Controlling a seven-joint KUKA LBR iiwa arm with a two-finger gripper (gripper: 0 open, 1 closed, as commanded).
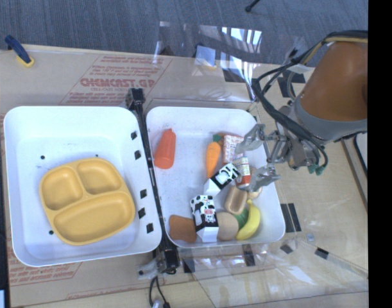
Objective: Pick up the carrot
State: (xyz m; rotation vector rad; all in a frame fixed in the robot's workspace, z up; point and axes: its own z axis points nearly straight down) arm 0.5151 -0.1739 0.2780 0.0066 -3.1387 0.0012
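Camera view shows your gripper spread, holding nothing, over the right bin. The carrot lies just left, beside a small box. Straddle its middle, clear of the box.

A yellow 3-part plate fills the left bin; a banana lies in the right bin.

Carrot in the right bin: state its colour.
The carrot is orange with a small green top, seen in the camera view.
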